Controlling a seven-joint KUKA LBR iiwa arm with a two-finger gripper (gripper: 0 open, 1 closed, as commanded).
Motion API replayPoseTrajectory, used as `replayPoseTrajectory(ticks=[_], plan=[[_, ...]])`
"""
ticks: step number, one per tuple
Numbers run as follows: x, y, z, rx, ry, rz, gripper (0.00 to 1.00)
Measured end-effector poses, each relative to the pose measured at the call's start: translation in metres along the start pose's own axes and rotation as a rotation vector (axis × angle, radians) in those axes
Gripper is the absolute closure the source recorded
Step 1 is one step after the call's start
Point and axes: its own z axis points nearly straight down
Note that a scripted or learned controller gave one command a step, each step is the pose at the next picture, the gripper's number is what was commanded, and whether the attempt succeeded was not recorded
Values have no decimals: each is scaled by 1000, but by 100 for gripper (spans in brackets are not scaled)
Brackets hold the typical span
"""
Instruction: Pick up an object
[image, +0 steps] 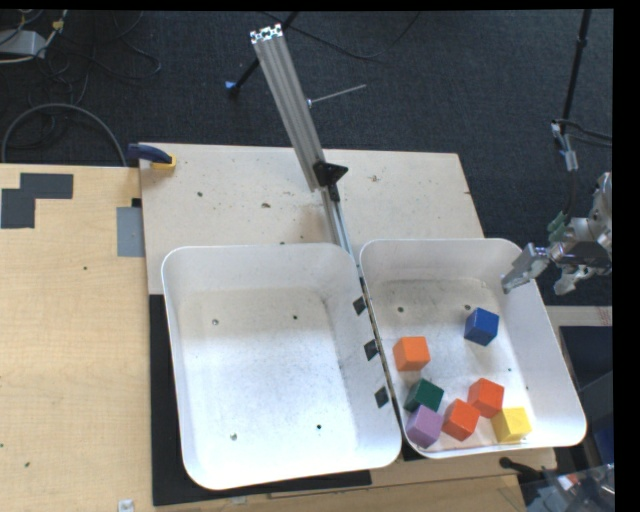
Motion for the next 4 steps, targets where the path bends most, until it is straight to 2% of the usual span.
replayPoseTrajectory(ticks=[1, 2, 3, 4], plan=[[-7, 71, 32, -3, 1, -7, 0], [-27, 42, -241, -11, -1, -9, 0], [51, 46, -137, 7, 6, -8, 0], [124, 82, -13, 7, 5, -6, 0]])
